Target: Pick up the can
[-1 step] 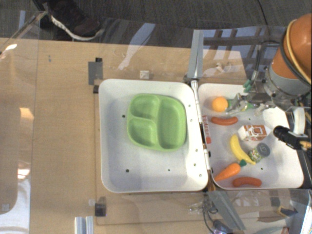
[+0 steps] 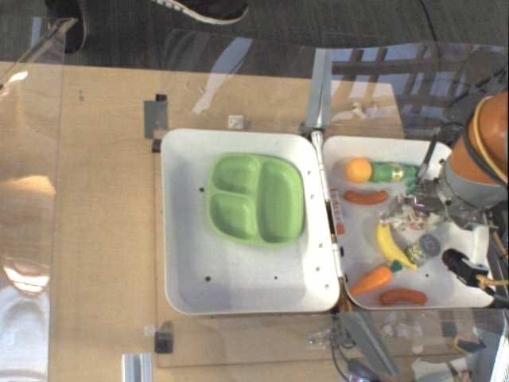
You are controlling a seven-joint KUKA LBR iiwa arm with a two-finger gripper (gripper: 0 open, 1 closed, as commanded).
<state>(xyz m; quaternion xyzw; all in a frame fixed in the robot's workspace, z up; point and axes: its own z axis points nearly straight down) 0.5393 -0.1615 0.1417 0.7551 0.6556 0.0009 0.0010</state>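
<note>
The can (image 2: 424,248), small with a grey lid and a green and yellow label, lies in the right bin (image 2: 362,144) beside the lower end of a yellow banana (image 2: 389,243). My gripper (image 2: 409,212) hangs over the bin's middle, just up and left of the can, between the banana and a red sausage (image 2: 366,198). The can is apart from the gripper and rests on the bin floor. The grey arm with its orange band (image 2: 487,138) comes in from the right.
The right bin also holds an orange (image 2: 359,170), a green bottle (image 2: 392,172), a carrot (image 2: 371,279) and a second sausage (image 2: 402,297). A green divided plate (image 2: 257,199) lies in the left bin (image 2: 183,237). A black arm part (image 2: 465,266) sits right of the can.
</note>
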